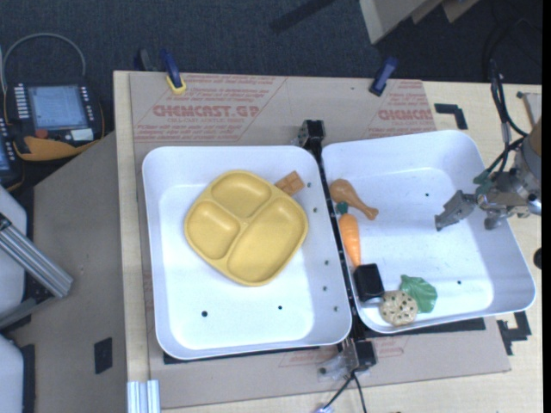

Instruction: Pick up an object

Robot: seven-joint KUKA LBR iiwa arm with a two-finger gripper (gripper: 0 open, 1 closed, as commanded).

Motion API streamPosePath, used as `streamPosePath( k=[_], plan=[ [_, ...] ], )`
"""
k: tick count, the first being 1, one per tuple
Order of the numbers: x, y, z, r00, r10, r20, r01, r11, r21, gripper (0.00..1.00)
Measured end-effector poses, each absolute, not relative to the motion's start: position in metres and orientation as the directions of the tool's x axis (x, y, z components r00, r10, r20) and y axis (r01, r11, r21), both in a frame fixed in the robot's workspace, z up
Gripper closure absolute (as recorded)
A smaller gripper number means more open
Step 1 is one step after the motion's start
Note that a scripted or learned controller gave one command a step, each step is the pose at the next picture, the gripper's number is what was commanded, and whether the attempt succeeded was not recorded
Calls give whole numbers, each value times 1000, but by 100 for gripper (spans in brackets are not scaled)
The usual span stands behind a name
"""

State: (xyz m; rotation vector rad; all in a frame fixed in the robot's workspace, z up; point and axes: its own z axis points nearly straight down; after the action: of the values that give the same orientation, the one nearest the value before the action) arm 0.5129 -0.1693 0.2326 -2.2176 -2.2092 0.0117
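The right bin [430, 157] holds a brown toy drumstick [351, 196], an orange carrot [349, 240], a black block [368, 280], a speckled cookie [398, 308] and a green leafy piece [421, 290], all along its left wall and front left corner. My gripper [471, 218] hovers over the right half of this bin, open, with nothing between its fingers. It is well to the right of the toys. In the left bin [168, 265] lies a yellow divided plate [246, 227] with a small brown block [290, 182] at its upper right edge.
A clamp and ridge [312, 134] divide the two bins. The bins rest on a cardboard sheet [258, 101] held by blue clips. A pendant with a screen [53, 110] lies off the bench at the far left.
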Motion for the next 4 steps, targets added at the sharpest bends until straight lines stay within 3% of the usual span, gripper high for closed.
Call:
streamPosePath(
  k=[1, 4],
  plan=[
    [516, -169, 239, 0, 1000, 0, 1000, 0, 0, 0],
    [512, -176, 106, 0, 1000, 1, 1000, 0, -2, 0]
  ],
)
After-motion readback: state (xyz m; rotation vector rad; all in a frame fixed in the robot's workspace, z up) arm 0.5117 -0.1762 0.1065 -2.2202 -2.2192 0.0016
